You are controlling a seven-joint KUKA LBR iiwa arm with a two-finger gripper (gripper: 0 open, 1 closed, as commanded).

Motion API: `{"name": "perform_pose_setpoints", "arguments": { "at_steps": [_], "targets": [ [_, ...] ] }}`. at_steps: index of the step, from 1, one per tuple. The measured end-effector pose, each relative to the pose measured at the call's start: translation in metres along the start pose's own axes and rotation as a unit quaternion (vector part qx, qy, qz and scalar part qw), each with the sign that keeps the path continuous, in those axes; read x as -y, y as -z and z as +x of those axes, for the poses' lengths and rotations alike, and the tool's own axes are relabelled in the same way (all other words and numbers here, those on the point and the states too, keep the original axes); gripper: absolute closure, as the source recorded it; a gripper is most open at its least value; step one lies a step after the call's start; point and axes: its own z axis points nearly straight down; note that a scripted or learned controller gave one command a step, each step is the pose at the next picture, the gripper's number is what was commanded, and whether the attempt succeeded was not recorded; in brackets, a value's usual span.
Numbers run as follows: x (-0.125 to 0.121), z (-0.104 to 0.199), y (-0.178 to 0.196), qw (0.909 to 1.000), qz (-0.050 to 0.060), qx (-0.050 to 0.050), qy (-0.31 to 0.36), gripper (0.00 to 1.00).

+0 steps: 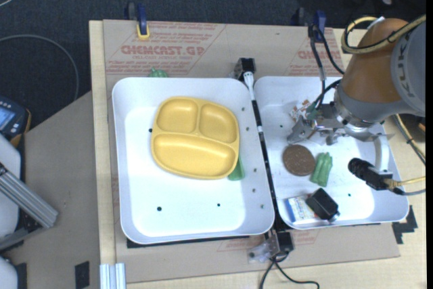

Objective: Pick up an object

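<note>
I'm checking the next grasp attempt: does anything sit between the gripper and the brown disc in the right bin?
Nothing visible does. The gripper is just behind the brown disc, with bare floor of the right bin between them. The green piece lies beside the disc, off that path.

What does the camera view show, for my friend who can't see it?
The robot's hand hangs over the right bin, near a brown disc, a green piece, a black block and a small box. The left bin holds a yellow divided plate.
</note>
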Motion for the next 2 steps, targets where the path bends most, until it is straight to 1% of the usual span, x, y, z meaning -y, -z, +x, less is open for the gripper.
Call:
{"name": "perform_pose_setpoints", "arguments": {
  "at_steps": [1,2],
  "targets": [
    [-0.014,0.000,-0.049,1.0000,-0.003,0.000,0.000,0.00],
    [-0.029,0.007,-0.049,1.0000,-0.007,0.002,0.001,0.00]
  ]
}}
